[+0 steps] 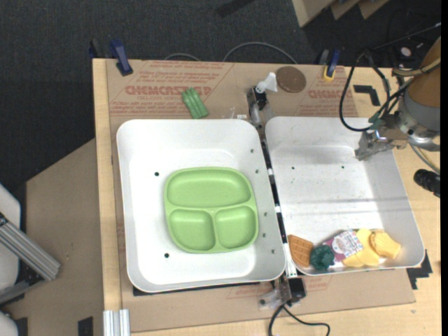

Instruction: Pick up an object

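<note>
Bright, even overhead light; soft shadows

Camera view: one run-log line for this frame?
claw: over right bin's far right edge, nothing seen held | toys: heaped in its near corner, untouched | left bin: green divided tray

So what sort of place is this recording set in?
Most likely a robotics lab bench built for pick-up trials. Two shallow white bins sit side by side on a board held by clamps, cables run across it, and toy food lies in the right bin near the gripper.
</note>
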Controlling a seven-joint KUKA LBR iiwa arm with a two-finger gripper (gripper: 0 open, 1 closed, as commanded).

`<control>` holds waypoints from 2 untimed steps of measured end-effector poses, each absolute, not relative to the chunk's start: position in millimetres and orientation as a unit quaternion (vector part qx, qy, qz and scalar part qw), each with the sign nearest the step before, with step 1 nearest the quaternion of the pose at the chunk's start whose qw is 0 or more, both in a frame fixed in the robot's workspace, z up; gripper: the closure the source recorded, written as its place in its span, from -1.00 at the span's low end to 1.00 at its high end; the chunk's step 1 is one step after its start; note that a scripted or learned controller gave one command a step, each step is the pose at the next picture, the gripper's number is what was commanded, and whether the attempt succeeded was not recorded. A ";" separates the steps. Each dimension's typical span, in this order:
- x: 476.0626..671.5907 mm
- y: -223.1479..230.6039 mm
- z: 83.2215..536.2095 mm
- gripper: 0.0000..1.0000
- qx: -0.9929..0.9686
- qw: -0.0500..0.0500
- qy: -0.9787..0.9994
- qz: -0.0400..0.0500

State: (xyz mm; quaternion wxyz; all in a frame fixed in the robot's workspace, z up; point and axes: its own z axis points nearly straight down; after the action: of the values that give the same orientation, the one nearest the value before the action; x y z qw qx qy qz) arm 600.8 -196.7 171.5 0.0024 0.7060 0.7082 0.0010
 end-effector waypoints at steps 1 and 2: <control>600.4 -197.6 182.1 1.00 0.706 0.004 0.708 0.001; 601.2 -197.8 192.3 1.00 0.706 0.005 0.708 0.002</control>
State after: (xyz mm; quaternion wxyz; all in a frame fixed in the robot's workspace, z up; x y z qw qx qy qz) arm 601.2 -197.8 192.3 0.0054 0.7060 0.7082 0.0019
